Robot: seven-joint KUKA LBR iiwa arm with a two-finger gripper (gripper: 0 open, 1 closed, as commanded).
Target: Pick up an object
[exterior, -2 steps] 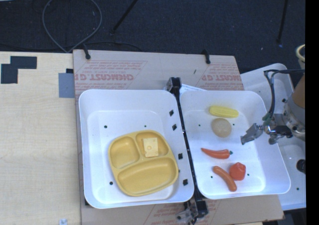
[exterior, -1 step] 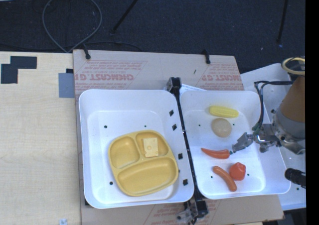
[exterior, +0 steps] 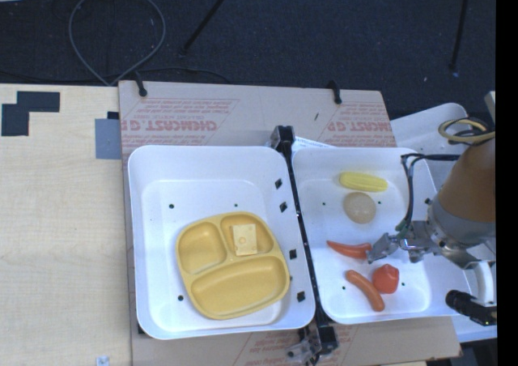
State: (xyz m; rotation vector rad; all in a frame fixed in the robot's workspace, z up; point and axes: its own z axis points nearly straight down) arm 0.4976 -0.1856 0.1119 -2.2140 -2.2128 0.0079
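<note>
The gripper hangs low in the right bin, its grip state impossible to tell, just beside an orange carrot; a red pepper lies below.

I've got two bins side by side on the worktop, touching along a middle divider. In the left bin a tray lies toward the front, and a small block sits in the tray's rear right compartment. In the right bin, the corn lies at the back, with a round piece just in front of it. A chili lies in front of that, near mid-bin. At the front, a sausage lies slanted, with a tomato touching it on the right. My end effector sits between chili and tomato, the arm coming in from the right.
</note>
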